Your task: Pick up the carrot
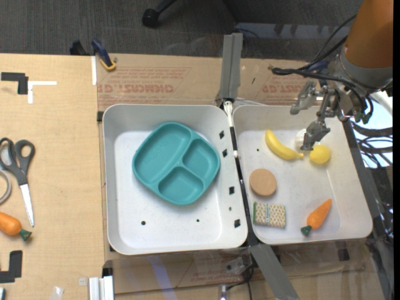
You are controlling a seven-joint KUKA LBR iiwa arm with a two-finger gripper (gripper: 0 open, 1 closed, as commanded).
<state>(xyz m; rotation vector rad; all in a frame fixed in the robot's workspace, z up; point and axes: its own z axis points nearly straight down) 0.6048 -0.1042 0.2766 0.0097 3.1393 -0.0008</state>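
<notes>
1. The carrot (319, 215) is orange and tapered, with a small green stem end at its lower left, lying tilted on the floor of the right bin (356, 186) at about 5 o'clock
2. The gripper (310, 137) hangs over the bin's upper part at about 1 o'clock, between a banana (282, 147) and a lemon (320, 155), well apart from the carrot
3. Whether it is released or clenched, I cannot tell
</notes>
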